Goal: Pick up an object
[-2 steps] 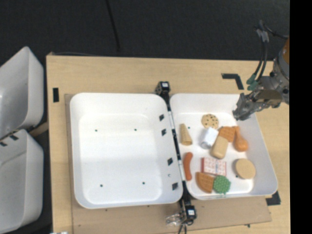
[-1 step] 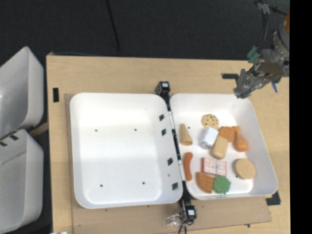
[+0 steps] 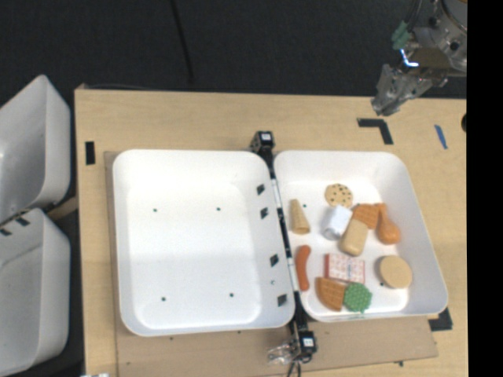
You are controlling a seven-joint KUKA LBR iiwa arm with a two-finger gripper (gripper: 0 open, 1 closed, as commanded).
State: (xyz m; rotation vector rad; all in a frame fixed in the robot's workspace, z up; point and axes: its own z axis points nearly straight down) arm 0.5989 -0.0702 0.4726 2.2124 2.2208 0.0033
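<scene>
Pale wooden bench (image 3: 196, 120) is being seen from above against a dark background, and 2 shallow white bins are being carried on it side by side. No items are being held in the left bin (image 3: 192, 238). Small food-like toys are being kept in the right bin (image 3: 393, 171): a tan wedge (image 3: 299, 217), an orange carrot-like stick (image 3: 302, 267), a round cookie (image 3: 339, 194), a white cup-like piece (image 3: 338, 222), a pink wafer block (image 3: 344, 269), a green disc (image 3: 357, 298) and a round tan bun (image 3: 394, 272). The gripper (image 3: 391, 94) is being held high above the bench, beyond the right bin's far corner and well apart from every toy; whether it is released or clenched cannot be told, and nothing is being carried. The approach step is judged to be in hand: 1 toy needs to be chosen, and a descent over the right bin is being called for.
</scene>
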